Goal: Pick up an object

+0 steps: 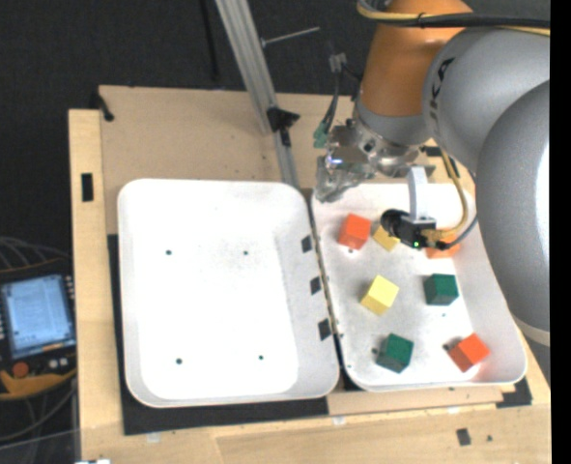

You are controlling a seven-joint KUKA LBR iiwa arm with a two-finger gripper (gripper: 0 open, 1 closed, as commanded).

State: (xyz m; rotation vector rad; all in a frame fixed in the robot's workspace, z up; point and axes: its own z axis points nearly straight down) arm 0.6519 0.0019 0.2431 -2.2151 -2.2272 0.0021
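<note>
Your arm (478, 114) comes in from the right, smooth grey casing with a glossy orange band (401, 46) above the wrist. The hand (335, 174) is metallic and cluttered with cables, sitting over the far left corner of the right bin (498, 375). You can't tell from here whether it is spread or pressed together (too blurred and dark), and nothing is visibly pinched in it.

Both bins are shallow white plastic with rounded corners, touching side by side on a pale wooden table (92, 259). The left bin (217, 288) has a matte floor with a few small dark dots.

In the right bin you have small hard-edged cubes, likely wood or foam with matte painted faces:
- orange cube (355, 231), nearest the hand, just below and slightly right of it, apart from it
- small yellow cube (386, 239) just beside the orange one, touching a black fitting (406, 226) on the arm's cable
- larger yellow cube (381, 294) mid-bin, tilted
- green cube (441, 289) to its right
- second green cube (395, 352) near the front edge
- second orange cube (468, 352) at front right, well apart from the hand

A handheld screen pendant (29, 317) lies off the table on the left.
</note>
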